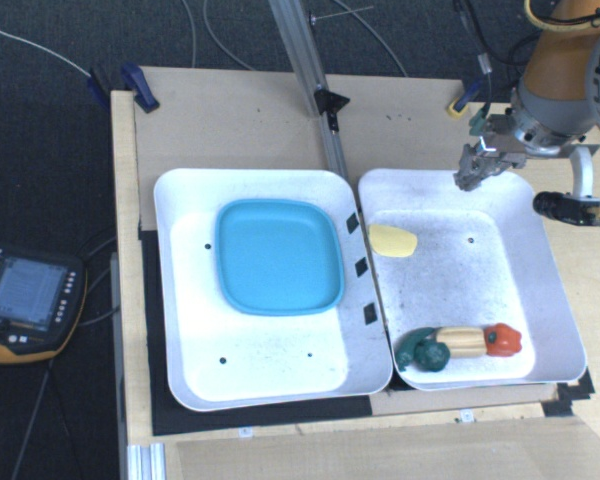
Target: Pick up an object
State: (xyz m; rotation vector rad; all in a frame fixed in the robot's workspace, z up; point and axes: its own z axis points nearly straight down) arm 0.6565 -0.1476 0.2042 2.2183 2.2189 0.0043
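While my arm reaches in from the right, my gripper hangs over the far rim of the right bin, close to that bin's far right corner. At this size I cannot tell how far apart the fingers stand, and I see nothing held between them.

Contents of the right bin:
- A pale yellow piece lies against the left wall, in the far half of the bin. It sits to the left of my gripper and nearer the camera, apart from it.
- A wooden toy with a green end and a red end lies flat along the near wall, its green end to the left and its red end to the right. It is well apart from my gripper, across the full depth of the bin.

Contents of the left bin:
- A light blue square plate rests flat in the far middle part of the bin, well to the left of my gripper.

A handheld control pendant lies on the floor to the left of the bench.
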